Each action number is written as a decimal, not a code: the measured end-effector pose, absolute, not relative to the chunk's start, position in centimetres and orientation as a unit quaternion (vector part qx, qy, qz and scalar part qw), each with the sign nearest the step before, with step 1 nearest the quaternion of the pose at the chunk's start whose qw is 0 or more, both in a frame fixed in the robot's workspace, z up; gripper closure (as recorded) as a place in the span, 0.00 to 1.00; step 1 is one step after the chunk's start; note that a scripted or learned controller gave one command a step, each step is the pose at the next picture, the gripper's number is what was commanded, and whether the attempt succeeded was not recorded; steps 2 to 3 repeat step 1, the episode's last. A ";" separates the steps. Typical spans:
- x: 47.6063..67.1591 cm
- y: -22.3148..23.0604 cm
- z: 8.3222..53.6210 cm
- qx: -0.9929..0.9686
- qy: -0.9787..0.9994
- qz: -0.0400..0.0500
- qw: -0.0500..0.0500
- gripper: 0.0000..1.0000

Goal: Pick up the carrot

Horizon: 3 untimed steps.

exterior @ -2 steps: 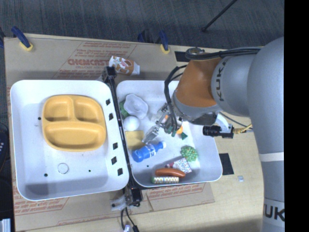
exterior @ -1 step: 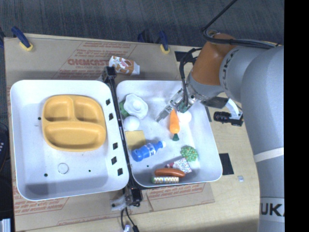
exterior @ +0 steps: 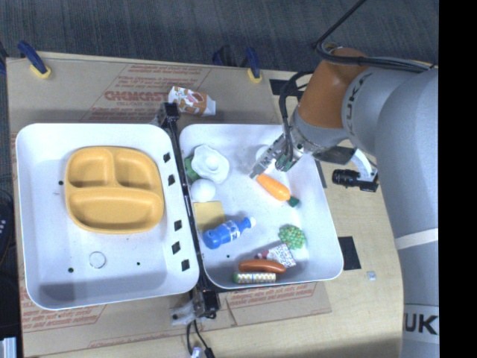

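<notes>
bench (exterior: 112,80) – cardboard-topped | two white bins (exterior: 30,200) side by side | small packet (exterior: 191,101) behind them

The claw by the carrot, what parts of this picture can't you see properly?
- Claw: too small and blurred in the camera view to tell open from shut.
- Green item: mostly hidden behind the white piece.
- Packet above the bins: label too small to read.
- Arm: cut off by the right edge.

Bins and clutter before you
Your left bin (exterior: 30,200) holds a yellow divided tray (exterior: 113,187); your right bin (exterior: 320,233) holds a blue bottle (exterior: 226,232), a green bumpy ball (exterior: 292,236) and a hot dog (exterior: 261,266).
</notes>
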State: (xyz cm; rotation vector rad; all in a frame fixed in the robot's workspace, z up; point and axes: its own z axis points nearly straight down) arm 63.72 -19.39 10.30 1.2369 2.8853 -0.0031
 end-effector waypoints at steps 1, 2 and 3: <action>62.9 -19.5 21.1 0.562 0.827 -0.001 0.000 1.00; 62.9 -19.5 21.1 0.562 0.827 -0.001 0.000 1.00; 62.9 -19.5 21.1 0.562 0.827 -0.001 0.000 1.00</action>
